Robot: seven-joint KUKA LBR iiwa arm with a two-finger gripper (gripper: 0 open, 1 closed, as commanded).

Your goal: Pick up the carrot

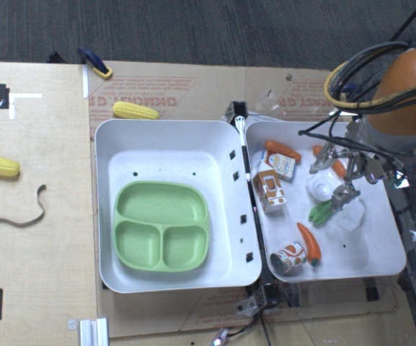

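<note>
- The 2-finger metal gripper [343, 186] hangs low over the right white plastic bin [381, 258], apparently poised to grasp; whether it is open or closed I cannot tell.
- The orange carrot with its green top [309, 242] lies in that bin, near the gripper, toward the front wall, beside a printed can [288, 259].

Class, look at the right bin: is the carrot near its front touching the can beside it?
Cannot tell. In the camera view the carrot and the can meet with no clear gap, but the slanted angle could hide one.
</note>
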